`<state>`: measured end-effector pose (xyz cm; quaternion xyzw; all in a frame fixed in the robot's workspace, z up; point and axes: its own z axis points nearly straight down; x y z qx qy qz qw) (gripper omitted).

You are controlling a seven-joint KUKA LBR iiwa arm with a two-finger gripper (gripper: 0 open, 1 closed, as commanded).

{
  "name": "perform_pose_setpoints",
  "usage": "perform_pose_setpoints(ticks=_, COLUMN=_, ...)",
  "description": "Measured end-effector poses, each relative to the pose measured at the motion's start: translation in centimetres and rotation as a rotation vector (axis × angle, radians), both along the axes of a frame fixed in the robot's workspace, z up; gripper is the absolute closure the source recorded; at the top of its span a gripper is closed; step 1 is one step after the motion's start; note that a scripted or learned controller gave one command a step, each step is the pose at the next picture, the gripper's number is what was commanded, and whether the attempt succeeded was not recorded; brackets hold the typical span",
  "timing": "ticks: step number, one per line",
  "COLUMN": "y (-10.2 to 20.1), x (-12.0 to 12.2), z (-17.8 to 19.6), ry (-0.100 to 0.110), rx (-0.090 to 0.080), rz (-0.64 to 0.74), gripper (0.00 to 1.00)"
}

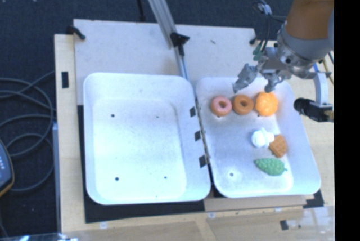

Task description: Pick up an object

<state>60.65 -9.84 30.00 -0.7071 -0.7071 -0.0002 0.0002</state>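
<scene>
At the far left of the view, black cables (pixel 22 121) loop over the dark floor beside the bench (pixel 135 37). The bench carries two shallow white bins side by side, their inner rims touching along the middle.

The left bin (pixel 90 121) has a bare speckled floor with a few small dark dots on it. A slim metal pole (pixel 154 0) slants down from the top of the view and ends in a black clamp at the bench's back, just behind the seam between the bins.

The right bin (pixel 301 164) holds six small things. Along its back edge runs a row of three: a pink-frosted doughnut (pixel 221 105) nearest the inner rim, a brown doughnut (pixel 243 104) just beside it, and an orange ball (pixel 266 104) touching or nearly touching the brown one. Toward the bin's outer side, nearer the middle, a white lump (pixel 260 138) sits against a brown crumbly piece (pixel 278 146); what these two are is hard to tell at this size. Just in front of them, toward the front outer corner, lies a green bumpy, leaf-shaped thing (pixel 270 166).

The gripper (pixel 257 81) hangs above the right bin's back edge, over the brown doughnut and the orange ball. Its two fingers are spread apart, one tip above the gap between the doughnuts, the other above the ball, with nothing between them. Above it rises the grey arm (pixel 306 14) with its orange band, coming in from the right.
</scene>
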Motion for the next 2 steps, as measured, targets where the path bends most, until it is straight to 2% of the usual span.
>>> perform_pose_setpoints(ticks=1, y=11.51, x=5.29, z=-0.45, ry=0.000, rx=0.001, rz=0.007, gripper=0.00)
perform_pose_setpoints(ticks=2, y=11.01, x=5.27, z=-0.36, ry=0.000, rx=0.000, rz=0.000, gripper=0.00)
